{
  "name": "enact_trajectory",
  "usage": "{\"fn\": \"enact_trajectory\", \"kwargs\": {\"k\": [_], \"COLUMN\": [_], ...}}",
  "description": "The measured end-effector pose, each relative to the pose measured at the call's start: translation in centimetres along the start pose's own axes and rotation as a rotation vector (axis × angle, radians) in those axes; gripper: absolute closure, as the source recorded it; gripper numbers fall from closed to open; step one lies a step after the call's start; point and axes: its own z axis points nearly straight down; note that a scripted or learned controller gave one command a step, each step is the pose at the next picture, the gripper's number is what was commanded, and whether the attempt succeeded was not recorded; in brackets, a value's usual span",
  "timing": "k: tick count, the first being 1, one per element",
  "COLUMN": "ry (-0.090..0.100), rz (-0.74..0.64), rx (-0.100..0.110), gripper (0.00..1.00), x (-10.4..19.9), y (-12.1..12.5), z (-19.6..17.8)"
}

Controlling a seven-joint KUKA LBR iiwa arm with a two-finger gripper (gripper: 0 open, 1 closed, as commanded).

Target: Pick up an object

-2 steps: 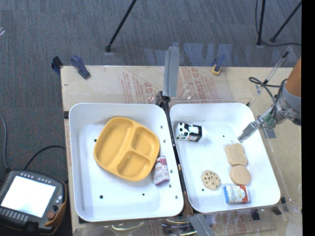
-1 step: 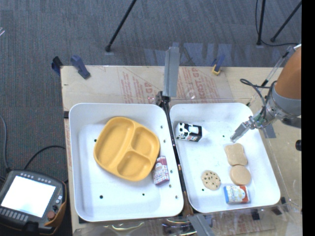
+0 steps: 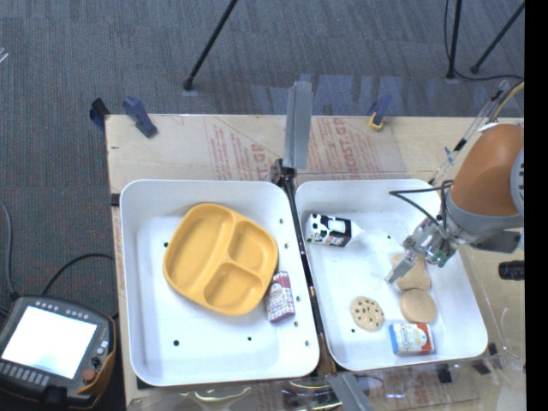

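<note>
Hovering gripper (image 3: pixel 406 266), finger state cannot be told | left bin (image 3: pixel 137 229): one tray (image 3: pixel 220 257), one carton (image 3: pixel 280 298) | right bin (image 3: pixel 342 349): five items counted.

Tray (image 3: pixel 220 258) in left bin (image 3: pixel 141 221); cookie (image 3: pixel 367 312) right bin (image 3: pixel 360 191).

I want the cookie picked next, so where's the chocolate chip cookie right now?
The chocolate chip cookie lies in the right bin, toward its front, just left of the plain round biscuit and up-left of the small carton.
</note>
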Motion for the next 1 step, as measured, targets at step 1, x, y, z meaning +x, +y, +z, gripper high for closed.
{"fn": "enact_trajectory", "kwargs": {"k": [1], "ry": [-0.002], "rz": [0.983], "rx": [-0.001], "gripper": [0.0], "x": [4.3], "y": [5.91], "z": [-7.8]}}
